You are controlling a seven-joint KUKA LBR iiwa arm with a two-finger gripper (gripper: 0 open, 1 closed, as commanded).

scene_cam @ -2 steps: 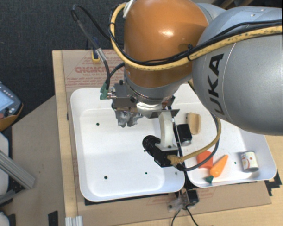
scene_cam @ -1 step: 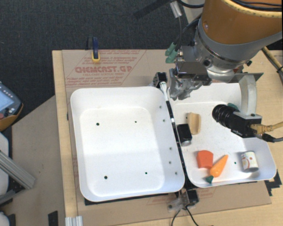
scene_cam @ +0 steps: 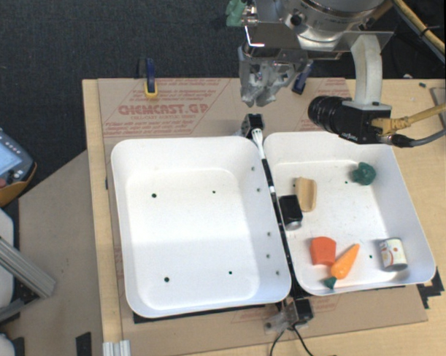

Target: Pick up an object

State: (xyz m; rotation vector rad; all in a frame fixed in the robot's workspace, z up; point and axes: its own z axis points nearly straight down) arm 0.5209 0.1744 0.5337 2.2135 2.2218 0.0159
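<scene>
My gripper (scene_cam: pixel 262 88) hangs high above the bench, over the back edge where the two bins meet. Nothing is between its fingers. The right bin (scene_cam: pixel 399 197) holds several objects: a tan wooden block (scene_cam: pixel 305 193), a green ball-like piece (scene_cam: pixel 364 174), an orange-red cup (scene_cam: pixel 323 250), a toy carrot (scene_cam: pixel 343 263) and a small white can (scene_cam: pixel 391 254). All of them lie well below and to the right of the gripper.
The left bin (scene_cam: pixel 135 184) stands beside the right one, with a black clamp strip (scene_cam: pixel 271 186) and a black block (scene_cam: pixel 290 211) along their shared edge. A black cylindrical camera unit (scene_cam: pixel 338 118) juts over the right bin's back rim. A blue-yellow clamp (scene_cam: pixel 150 77) stands at back left.
</scene>
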